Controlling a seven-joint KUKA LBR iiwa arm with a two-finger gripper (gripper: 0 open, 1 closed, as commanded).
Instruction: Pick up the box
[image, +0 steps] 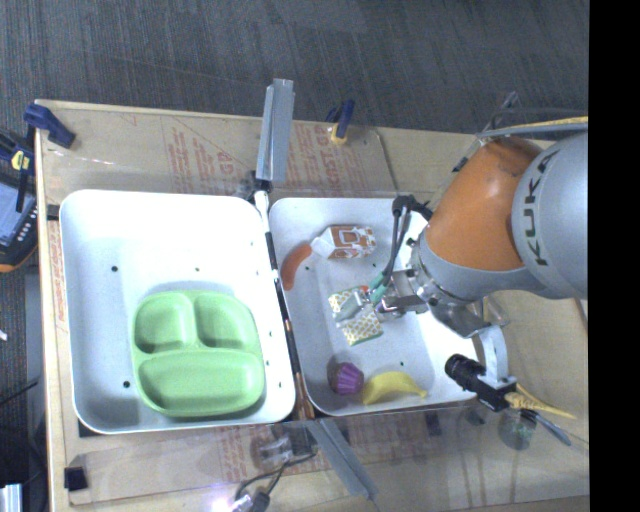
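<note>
The arm (500, 225) reaches in from the right over the right bin (300, 215), and its claw (385, 298) hangs low just beside a small patterned packet (357, 315) in the middle of that bin. Whether the claw is released or clenched cannot be told from here.

The box (345, 241), small and white with brown print, lies tilted at the far side of the right bin, a little to the left of the claw and apart from it. Just left of it an orange-red sausage-shaped toy (295, 264) rests against the bin wall. A purple toy (347, 377) and a banana (392, 387) lie at the near edge. A green divided tray (198, 353) sits in the left bin (90, 225).

The work looks to be at the approach stage, with the box not yet taken. The next move would call for shifting the claw farther and leftward until it is centred over the box, turning it to match the box's tilt, then lowering without nudging the packet.
</note>
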